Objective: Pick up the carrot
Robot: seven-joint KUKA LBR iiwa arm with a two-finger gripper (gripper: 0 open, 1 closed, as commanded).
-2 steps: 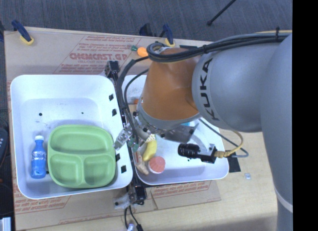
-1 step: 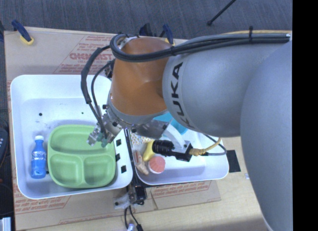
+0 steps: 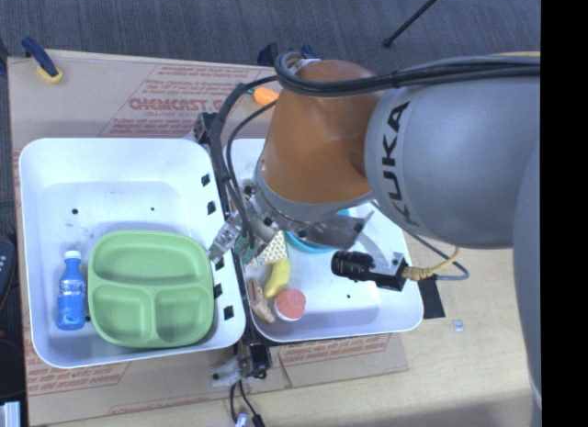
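Orange-banded arm (image 3: 367,150) covers right bin (image 3: 404,310) (carrot unclear).

Left bin (image 3: 46,163): green divided plate (image 3: 150,287) at 6 o'clock, blue water bottle (image 3: 71,289) just beside it at 9. Right bin (image 3: 367,317): yellow banana (image 3: 277,275) and red round piece (image 3: 291,305) near the 7 o'clock corner. Blue clamp (image 3: 41,59) on cardboard (image 3: 156,95), 10 o'clock.

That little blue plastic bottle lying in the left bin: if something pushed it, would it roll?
The small blue plastic bottle probably rolls sideways easily: it looks round and lies on its side. It seems light for its size. The green divided plate close beside it would likely stop it that way.
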